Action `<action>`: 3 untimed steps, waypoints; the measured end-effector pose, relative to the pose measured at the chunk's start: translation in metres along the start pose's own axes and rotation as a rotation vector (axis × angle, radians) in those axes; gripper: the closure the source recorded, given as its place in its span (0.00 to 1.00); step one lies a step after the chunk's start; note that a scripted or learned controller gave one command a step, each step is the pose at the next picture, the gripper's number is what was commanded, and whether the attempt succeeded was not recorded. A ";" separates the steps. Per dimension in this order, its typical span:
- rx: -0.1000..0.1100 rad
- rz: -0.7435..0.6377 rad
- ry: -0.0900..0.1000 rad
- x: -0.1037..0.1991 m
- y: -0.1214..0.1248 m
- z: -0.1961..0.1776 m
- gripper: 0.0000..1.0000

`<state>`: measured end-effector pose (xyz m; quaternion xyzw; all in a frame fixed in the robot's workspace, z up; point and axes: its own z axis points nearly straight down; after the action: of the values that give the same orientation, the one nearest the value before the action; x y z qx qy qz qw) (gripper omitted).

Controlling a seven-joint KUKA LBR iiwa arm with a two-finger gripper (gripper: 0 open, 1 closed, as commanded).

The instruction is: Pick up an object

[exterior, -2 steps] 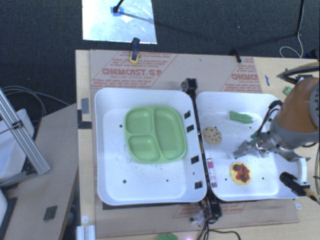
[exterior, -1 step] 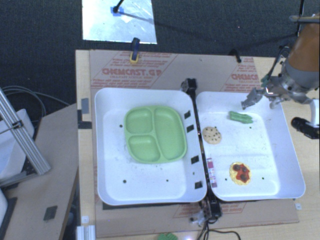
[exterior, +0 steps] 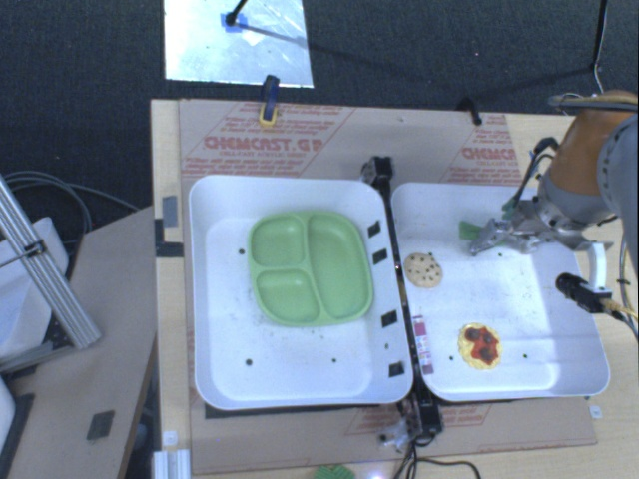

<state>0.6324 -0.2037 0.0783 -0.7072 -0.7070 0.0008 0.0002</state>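
Note:
In the right bin (exterior: 519, 367), a round cookie (exterior: 423, 268) lies near the left wall and a small pizza slice with red topping (exterior: 480, 345) lies toward the front. A small green object (exterior: 469, 231) sits at the back of that bin. My gripper (exterior: 486, 239) hangs low over the bin's back part, right beside the green object, its metal fingers pointing left. Whether anything is between the fingers cannot be made out. The left bin (exterior: 220, 357) holds a green divided plate (exterior: 308, 268).
A black divider with clips (exterior: 394, 297) runs between the two bins. The arm's grey body with its orange band (exterior: 589, 158) crosses over the right bin's back right corner. A black part (exterior: 579, 289) juts over the right rim.

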 end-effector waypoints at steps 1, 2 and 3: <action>-0.016 -0.007 -0.003 0.011 0.040 -0.097 0.00; -0.005 -0.005 -0.001 0.011 0.037 -0.091 0.00; -0.012 -0.015 0.004 0.122 -0.024 -0.211 0.00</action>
<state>0.6088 -0.0819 0.2889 -0.7021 -0.7121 -0.0051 -0.0027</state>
